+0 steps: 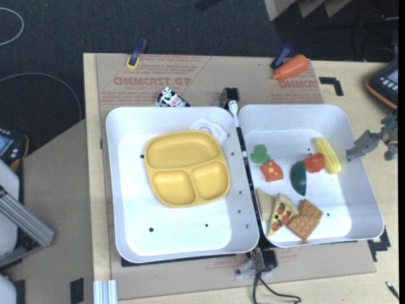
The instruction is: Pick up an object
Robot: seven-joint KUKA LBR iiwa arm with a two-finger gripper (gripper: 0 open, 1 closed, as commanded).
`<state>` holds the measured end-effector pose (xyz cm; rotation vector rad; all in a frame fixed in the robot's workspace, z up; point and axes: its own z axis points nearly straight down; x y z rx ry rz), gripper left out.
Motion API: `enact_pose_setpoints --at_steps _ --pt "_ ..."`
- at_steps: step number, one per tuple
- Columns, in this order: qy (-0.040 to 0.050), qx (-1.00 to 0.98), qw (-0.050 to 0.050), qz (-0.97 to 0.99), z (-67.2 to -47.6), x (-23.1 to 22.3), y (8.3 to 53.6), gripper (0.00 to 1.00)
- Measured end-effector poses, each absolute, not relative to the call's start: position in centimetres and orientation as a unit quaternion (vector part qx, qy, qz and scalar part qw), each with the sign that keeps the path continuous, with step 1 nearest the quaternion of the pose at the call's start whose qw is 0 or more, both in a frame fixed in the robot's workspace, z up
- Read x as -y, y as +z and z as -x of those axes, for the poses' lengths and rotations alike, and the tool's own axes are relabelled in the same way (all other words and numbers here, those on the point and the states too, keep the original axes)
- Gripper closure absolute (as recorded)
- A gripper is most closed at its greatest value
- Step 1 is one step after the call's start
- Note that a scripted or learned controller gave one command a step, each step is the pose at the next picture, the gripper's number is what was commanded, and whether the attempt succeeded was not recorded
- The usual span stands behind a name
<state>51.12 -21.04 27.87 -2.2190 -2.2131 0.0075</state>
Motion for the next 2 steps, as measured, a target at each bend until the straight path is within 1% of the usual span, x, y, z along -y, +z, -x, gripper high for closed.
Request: enact_pose_setpoints --at_steps 1,2 --pt "-0.0001 0.707 -0.001 0.707 -51.3 21.0 28.3 0.0" --pt "0.0011 0.707 0.003 0.707 -52.2 21.1 23.4 0.0"
